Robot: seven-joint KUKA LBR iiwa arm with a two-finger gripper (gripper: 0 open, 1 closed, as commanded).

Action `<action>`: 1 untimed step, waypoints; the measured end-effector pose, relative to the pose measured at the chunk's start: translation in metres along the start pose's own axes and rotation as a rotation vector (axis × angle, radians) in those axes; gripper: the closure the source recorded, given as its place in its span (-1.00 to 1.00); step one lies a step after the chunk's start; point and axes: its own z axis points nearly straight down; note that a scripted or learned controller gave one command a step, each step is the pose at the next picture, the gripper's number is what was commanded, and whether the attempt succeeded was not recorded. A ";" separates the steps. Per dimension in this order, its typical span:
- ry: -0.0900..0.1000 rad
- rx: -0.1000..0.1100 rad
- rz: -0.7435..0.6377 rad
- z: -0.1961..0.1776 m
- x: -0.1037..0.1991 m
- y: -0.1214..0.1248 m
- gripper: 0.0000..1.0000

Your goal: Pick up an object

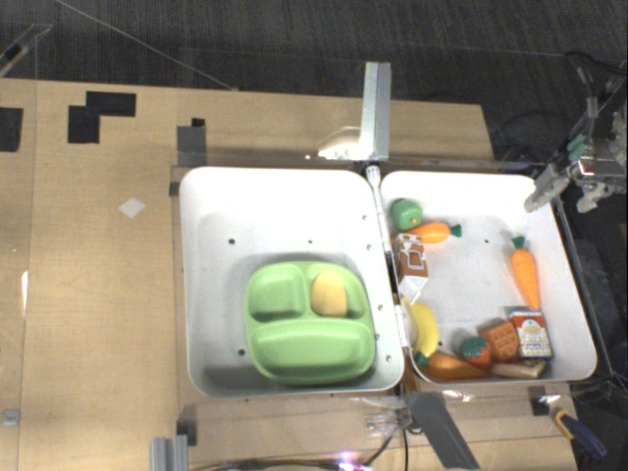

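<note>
The right bin [471, 189] holds several toy foods. A green round piece [405, 212] and a small orange carrot [433, 232] lie by its left wall, with a brown packet [411, 261] and a banana [424, 328] below them. A longer carrot [526, 276] lies near the right wall. A small carton [531, 334], a waffle piece [500, 340] and a tomato [475, 349] cluster at the front right. My gripper [567, 194] hangs over the bin's far right corner, open, with nothing between its fingers, well clear of every item.
The left bin [226, 214] carries a green divided plate [294, 346] with a yellow rounded piece [330, 293] in its upper right compartment. A metal post [377, 111] stands behind the wall between the bins. Cables hang at the far right.
</note>
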 end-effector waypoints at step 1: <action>0.001 0.002 -0.013 0.177 -0.010 -0.052 -1.00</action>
